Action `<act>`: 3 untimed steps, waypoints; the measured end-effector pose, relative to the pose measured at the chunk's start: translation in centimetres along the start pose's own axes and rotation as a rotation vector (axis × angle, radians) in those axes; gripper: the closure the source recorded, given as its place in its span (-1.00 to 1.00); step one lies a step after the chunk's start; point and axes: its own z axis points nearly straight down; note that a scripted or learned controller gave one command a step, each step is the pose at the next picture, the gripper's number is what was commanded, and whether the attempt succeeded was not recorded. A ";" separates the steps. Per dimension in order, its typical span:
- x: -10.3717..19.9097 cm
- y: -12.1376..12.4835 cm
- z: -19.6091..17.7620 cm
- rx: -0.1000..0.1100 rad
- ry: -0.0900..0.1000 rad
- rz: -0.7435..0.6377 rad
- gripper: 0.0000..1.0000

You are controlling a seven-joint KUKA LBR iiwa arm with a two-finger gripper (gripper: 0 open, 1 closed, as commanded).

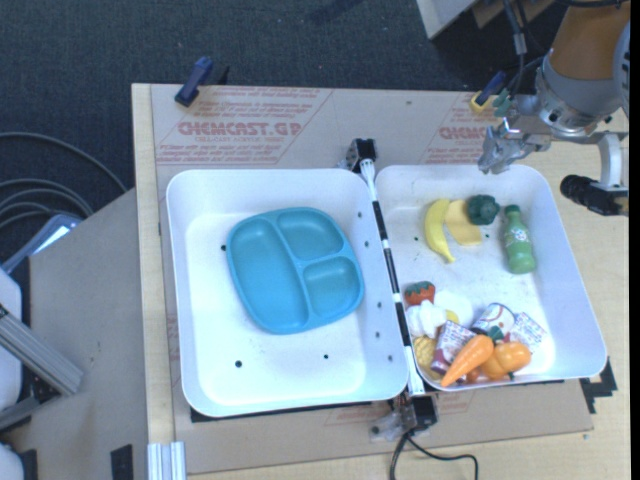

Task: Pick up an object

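A heap of small toy foods, with an orange carrot (467, 358), is crowding the lower right of the frame. The gripper (497, 158) is hovering at the right bin's (570, 278) upper rim, fingers together and empty. The green bottle (518, 239), lying apart at right centre, is looking like the easiest target: open wide, descend squarely over it.

Two white bins (190, 268) sit on a tan board (150, 168) printed with red lettering, and the left one holds a light blue tray (295, 268). In the right bin are a yellow banana (437, 230), a green bottle (518, 240) with a white label and an orange carrot (468, 358). At upper right the arm (585, 48) is grey with an orange band.
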 end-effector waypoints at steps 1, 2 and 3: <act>0.2 0.0 0.0 0.001 0.000 0.000 1.00; 0.1 0.0 0.0 0.001 0.000 0.000 1.00; 0.2 0.0 -0.1 0.000 0.000 0.000 1.00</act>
